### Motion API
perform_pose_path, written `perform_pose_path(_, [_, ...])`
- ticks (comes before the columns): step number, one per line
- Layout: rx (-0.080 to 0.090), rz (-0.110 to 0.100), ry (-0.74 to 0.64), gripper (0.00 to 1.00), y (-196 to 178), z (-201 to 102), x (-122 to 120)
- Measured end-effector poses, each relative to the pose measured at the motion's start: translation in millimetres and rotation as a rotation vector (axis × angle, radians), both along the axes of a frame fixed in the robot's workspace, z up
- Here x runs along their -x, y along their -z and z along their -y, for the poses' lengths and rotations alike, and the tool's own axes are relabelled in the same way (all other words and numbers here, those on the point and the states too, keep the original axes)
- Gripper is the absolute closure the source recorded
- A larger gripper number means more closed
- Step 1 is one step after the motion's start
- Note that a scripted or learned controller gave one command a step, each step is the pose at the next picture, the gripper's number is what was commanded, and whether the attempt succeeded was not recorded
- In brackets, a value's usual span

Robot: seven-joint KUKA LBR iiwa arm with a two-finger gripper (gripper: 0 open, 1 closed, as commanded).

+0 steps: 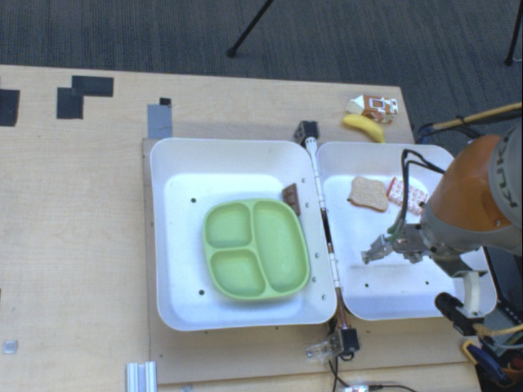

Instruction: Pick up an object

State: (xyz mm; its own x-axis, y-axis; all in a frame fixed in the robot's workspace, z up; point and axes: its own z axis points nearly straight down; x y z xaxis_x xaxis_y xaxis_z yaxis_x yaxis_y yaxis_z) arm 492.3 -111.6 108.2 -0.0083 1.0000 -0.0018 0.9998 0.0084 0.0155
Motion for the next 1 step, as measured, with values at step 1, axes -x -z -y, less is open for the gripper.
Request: perform_pose_path(1, [0.001, -0.011, 0.006, 0.00, -61.2, 83.2, 4.8])
